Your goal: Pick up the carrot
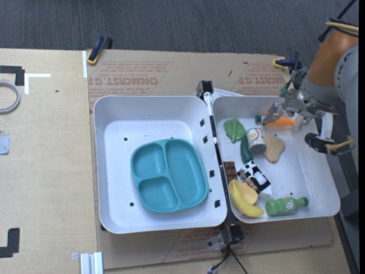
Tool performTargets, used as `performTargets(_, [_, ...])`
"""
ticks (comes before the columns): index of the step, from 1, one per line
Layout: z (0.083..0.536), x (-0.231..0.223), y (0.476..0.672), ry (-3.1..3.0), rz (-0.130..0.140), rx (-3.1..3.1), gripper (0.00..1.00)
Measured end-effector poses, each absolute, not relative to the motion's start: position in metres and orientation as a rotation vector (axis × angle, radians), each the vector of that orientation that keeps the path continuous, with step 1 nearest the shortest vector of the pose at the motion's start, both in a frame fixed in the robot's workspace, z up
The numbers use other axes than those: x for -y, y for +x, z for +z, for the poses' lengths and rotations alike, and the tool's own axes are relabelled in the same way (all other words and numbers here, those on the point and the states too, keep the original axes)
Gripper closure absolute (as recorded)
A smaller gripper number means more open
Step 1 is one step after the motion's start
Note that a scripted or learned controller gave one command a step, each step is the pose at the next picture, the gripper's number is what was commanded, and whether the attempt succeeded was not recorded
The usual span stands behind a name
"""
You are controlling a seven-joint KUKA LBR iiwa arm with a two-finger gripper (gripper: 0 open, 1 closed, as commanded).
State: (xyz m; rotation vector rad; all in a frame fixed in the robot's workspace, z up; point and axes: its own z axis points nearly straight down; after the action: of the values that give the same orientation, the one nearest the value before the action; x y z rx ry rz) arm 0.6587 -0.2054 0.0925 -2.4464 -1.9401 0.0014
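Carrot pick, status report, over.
Gripper down over right bin's far end, at carrot. Carrot lies by far wall, grasp unconfirmed. Can and biscuit nearby, not blocking.

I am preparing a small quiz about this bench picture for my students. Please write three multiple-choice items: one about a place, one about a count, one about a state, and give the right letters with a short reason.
1. Where does the teal divided plate lie?
A. in the left bin
B. in the right bin
C. on the cardboard outside both bins

2. How many compartments does that plate have?
A. two
B. three
C. five

3. How does the green bottle stand in the right bin?
A. upright on its base
B. lying on its side
C. upside down on its cap

Answers:
1 A: the plate rests on the floor of the left bin, alone there.
2 B: two smaller sections and one longer one show.
3 B: its length runs along the bin floor, beside the banana.

The end effector is at the carrot, near the far edge of the right bin.
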Motion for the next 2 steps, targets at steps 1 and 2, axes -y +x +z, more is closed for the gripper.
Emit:
performTargets(1, [0.091,0.204,0.658,-2.624,0.01,1.651,0.0])
performTargets(2, [0.103,0.205,0.661,-2.64,-0.003,1.658,1.0])
